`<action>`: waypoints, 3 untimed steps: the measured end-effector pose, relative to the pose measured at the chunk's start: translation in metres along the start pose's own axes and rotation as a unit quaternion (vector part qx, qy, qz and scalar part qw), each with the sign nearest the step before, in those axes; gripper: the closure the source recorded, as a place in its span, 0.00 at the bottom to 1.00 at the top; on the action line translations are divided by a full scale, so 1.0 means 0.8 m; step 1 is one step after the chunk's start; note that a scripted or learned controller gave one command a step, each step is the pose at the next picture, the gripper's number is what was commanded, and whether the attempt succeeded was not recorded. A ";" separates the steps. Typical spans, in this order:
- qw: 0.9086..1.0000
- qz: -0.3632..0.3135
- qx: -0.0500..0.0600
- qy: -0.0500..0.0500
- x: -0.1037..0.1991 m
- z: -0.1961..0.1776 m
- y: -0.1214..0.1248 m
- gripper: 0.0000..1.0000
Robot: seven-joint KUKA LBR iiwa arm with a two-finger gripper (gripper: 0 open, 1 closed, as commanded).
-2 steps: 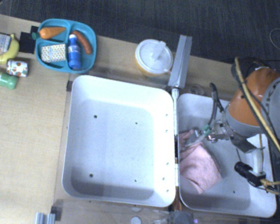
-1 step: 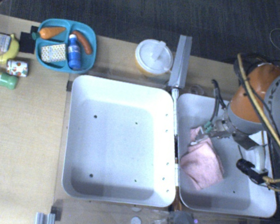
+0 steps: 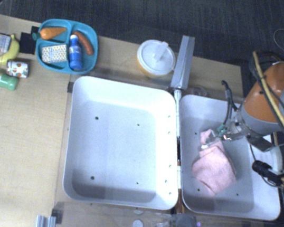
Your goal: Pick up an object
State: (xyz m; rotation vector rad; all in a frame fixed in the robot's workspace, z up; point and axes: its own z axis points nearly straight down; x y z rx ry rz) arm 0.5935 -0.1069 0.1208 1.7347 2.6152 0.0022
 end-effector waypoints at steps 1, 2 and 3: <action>0.995 0.101 0.000 0.000 0.045 -0.099 0.072 1.00; 0.990 0.144 0.000 0.000 0.047 -0.122 0.124 1.00; 0.997 0.079 0.000 0.000 0.056 -0.172 0.128 1.00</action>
